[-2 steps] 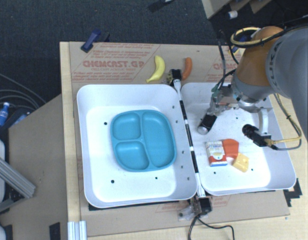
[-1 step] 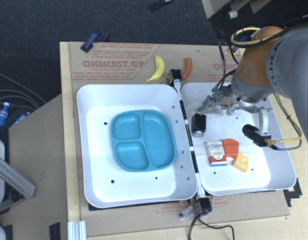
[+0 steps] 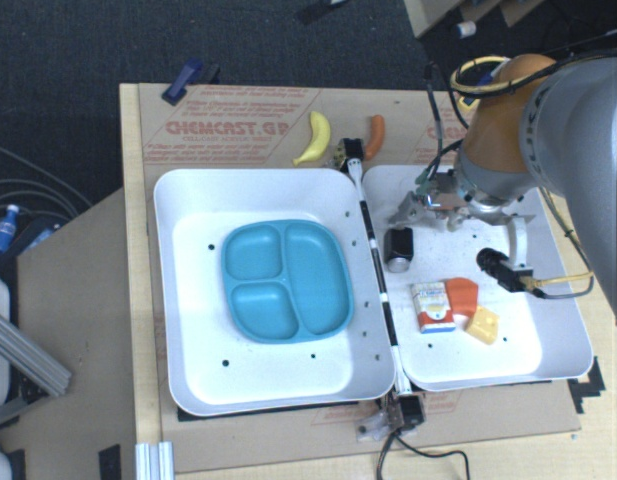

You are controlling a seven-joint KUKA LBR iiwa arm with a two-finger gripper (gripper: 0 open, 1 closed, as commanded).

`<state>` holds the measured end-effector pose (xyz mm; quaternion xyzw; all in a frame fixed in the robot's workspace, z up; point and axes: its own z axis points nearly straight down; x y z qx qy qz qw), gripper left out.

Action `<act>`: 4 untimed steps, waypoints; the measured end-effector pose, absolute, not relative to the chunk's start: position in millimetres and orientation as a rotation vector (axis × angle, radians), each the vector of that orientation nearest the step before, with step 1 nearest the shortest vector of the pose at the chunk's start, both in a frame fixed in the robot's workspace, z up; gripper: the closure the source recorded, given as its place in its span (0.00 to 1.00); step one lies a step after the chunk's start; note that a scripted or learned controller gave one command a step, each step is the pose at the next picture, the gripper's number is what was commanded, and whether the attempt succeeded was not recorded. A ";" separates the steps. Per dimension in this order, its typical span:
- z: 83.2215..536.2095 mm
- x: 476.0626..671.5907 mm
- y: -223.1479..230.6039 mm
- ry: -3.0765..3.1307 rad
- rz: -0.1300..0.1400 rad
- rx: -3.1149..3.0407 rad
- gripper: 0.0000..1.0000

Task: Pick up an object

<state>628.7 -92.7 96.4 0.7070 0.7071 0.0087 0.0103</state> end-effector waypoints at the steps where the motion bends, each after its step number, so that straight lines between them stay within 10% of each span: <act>1: 84.8 638.6 -96.2 2.222 0.001 2.219 0.00; 2: 84.2 559.8 -100.6 2.220 -0.001 2.223 0.00; 3: 94.5 560.4 -100.2 2.220 0.002 2.223 1.00; 4: 185.0 525.7 -30.9 2.224 0.002 2.220 1.00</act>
